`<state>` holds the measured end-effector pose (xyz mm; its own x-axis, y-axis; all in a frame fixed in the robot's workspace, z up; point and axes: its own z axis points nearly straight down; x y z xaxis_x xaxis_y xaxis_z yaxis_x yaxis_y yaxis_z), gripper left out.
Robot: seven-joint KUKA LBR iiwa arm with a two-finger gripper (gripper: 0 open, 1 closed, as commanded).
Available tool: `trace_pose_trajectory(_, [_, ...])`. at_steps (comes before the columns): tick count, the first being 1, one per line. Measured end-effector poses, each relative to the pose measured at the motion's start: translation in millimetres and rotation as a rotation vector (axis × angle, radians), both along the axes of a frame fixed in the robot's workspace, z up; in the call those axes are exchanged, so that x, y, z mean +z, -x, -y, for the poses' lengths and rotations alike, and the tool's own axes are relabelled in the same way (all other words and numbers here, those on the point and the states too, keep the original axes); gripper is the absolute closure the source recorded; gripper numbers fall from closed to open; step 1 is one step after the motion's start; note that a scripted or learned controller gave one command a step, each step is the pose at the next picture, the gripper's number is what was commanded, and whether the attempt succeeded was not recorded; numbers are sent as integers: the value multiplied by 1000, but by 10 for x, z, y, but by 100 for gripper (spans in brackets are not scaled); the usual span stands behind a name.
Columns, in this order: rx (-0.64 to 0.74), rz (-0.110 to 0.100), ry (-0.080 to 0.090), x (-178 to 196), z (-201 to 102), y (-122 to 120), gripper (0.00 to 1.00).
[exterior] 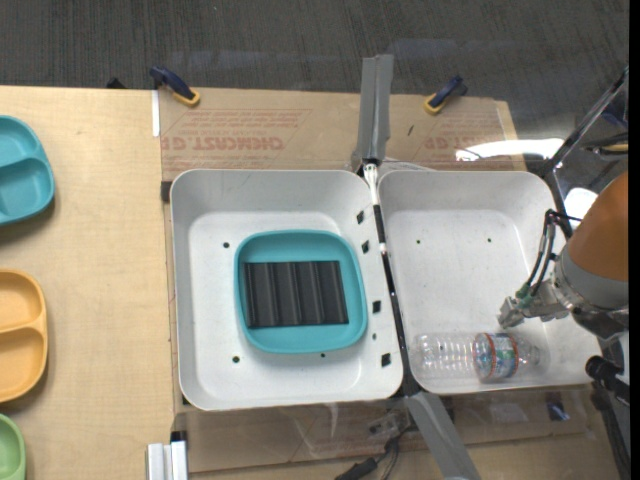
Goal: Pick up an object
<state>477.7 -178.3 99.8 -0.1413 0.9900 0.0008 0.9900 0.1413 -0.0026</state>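
Lying just below pincer [517, 311]: clear bottle [473, 356].

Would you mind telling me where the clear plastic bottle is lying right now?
The clear plastic bottle lies on its side in the right bin, along its near wall, just below the end effector.

Bright, even light; upper-right glare

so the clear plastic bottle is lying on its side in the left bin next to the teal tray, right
Not quite. The camera view shows the clear plastic bottle lying on its side in the right bin, near its front edge, just below the gripper. The teal tray sits by itself in the left bin.
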Motion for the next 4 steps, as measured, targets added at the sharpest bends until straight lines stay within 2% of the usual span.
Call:
trace_pose_trajectory(1, [-130,6,2,376,-269,-9,100])
trace_pose_trajectory(2, [-130,6,2,376,-268,-9,0])
trace_pose_trajectory(3, [-197,0,2,390,-151,8,0])
trace_pose_trajectory(4, [-21,-1,0,-92,-188,10,0])
